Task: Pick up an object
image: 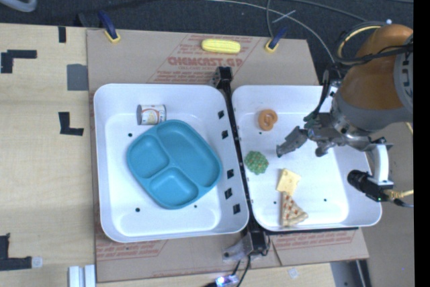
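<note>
two shallow white bins sit side by side on the counter (40, 144). the left bin (107, 212) holds a blue divided plate (173, 163) and a small can (151, 114) lying on its side just above the plate. the right bin (336, 212) holds a small orange pastry (267, 119), a broccoli floret (256, 162), a yellow cheese wedge (288, 181) and a pizza slice (291, 211). the gripper (299, 142) hangs over the right bin, to the right of the broccoli floret. a banana (220, 46) lies on the cardboard sheet (134, 57) beyond the bins.

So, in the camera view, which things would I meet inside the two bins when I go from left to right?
Small can → blue divided plate → green broccoli piece → orange round piece → yellow cheese wedge → pincer. The pizza slice overlaps the cheese in position, so I leave it out.
</note>
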You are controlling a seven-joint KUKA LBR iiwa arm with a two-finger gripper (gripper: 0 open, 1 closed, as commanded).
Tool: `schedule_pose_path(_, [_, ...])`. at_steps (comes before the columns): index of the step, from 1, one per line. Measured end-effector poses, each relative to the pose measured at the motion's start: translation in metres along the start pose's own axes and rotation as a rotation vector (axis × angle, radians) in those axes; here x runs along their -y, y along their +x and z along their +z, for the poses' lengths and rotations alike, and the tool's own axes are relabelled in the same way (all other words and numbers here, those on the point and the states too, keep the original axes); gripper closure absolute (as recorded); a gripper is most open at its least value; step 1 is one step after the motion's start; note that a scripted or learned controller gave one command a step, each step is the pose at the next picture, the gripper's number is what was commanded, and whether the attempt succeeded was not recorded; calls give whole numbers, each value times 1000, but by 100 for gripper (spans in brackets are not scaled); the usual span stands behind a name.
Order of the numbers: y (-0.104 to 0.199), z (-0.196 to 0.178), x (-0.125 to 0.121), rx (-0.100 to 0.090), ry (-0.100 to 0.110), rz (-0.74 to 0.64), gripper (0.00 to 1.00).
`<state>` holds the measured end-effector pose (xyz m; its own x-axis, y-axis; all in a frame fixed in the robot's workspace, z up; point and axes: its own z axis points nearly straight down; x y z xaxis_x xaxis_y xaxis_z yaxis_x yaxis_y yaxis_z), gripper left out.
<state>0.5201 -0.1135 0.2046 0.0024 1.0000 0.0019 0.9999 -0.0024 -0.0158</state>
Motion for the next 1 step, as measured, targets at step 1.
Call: schedule_pose_path(1, [0, -7, -3, 2, -13, -4, 0])
